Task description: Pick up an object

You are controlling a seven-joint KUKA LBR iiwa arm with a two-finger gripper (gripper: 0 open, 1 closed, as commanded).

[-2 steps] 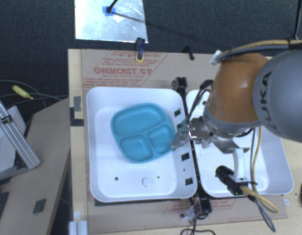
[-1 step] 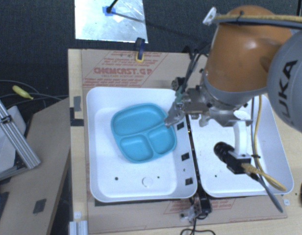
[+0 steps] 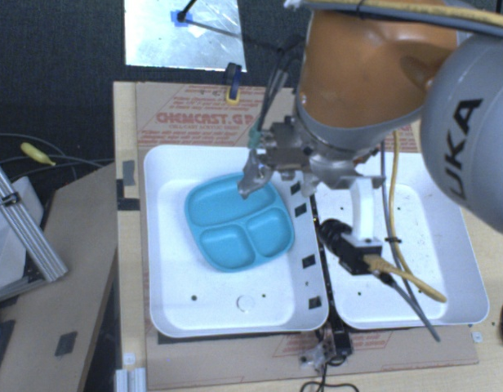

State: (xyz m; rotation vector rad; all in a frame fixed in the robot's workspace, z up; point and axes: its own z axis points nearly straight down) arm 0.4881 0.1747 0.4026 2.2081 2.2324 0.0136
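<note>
A blue divided plate (image 3: 238, 226) with three compartments lies flat in the left white bin (image 3: 171, 300), toward its middle and right. My gripper (image 3: 277, 184) hangs low over the plate's far right corner, under the grey and orange arm. It stands open: one fingertip (image 3: 249, 186) touches down at the plate's far rim, the other sits by the bin's right wall. The plate rests on the bin floor and nothing is gripped between the fingers.
The right white bin (image 3: 447, 243) adjoins the left one, with the arm's body overhanging its far half. A faint round mark (image 3: 246, 303) shows on the left bin's near floor. Cardboard (image 3: 194, 117) lies under both bins.
</note>
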